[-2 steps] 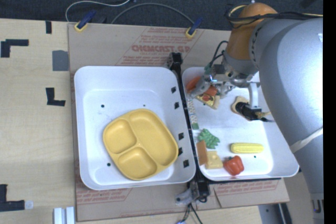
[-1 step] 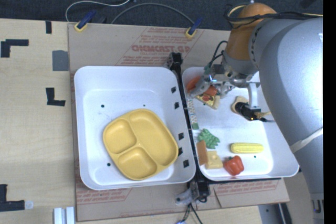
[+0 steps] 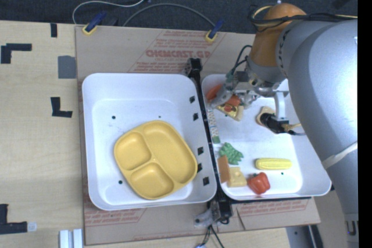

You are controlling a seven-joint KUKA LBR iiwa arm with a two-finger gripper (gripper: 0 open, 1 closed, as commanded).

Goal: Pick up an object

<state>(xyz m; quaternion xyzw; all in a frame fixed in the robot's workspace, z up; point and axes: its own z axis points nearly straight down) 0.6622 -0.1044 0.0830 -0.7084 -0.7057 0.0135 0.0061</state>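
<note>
My gripper [image 3: 235, 94] hangs low over the far left corner of the right bin [image 3: 302, 151]. Directly under it lies a small toy food piece in orange, red and tan [image 3: 233, 108]. A red-orange piece [image 3: 213, 92] sits just to its left against the bin wall. The gripper body hides whether it touches either piece.
Near the right bin's front lie a green leafy toy [image 3: 231, 153], a yellow corn cob [image 3: 273, 164], a red pepper [image 3: 259, 183], a yellow wedge [image 3: 236, 176] and an orange stick [image 3: 223, 168]. The left bin [image 3: 102, 96] holds a yellow divided plate [image 3: 155, 158].
</note>
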